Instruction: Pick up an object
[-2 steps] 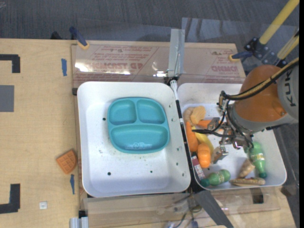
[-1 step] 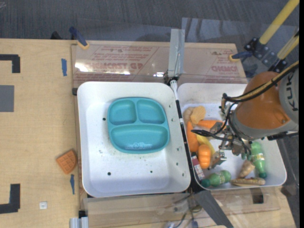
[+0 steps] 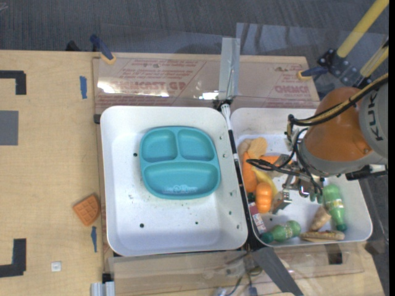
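My gripper (image 3: 295, 193) hangs low over the middle of the right bin (image 3: 361, 224), below the orange wrist band. Its fingers stand apart with nothing between them. One fingertip (image 3: 284, 199) is just right of a small orange toy vegetable (image 3: 264, 197). A long orange carrot (image 3: 249, 174) and a yellow banana (image 3: 264, 175) lie to the left of it. A green bottle (image 3: 334, 203) lies to the right of the gripper. A green toy vegetable (image 3: 284, 230) and a tan stick (image 3: 322, 235) rest near the bin's front wall.
The left bin (image 3: 117, 165) holds a teal divided plate (image 3: 179, 161). A tan bread-like piece (image 3: 255, 145) sits at the back of the right bin. An orange waffle-like toy (image 3: 87, 209) lies on the bench left of the bins. The arm covers the right bin's back right part.
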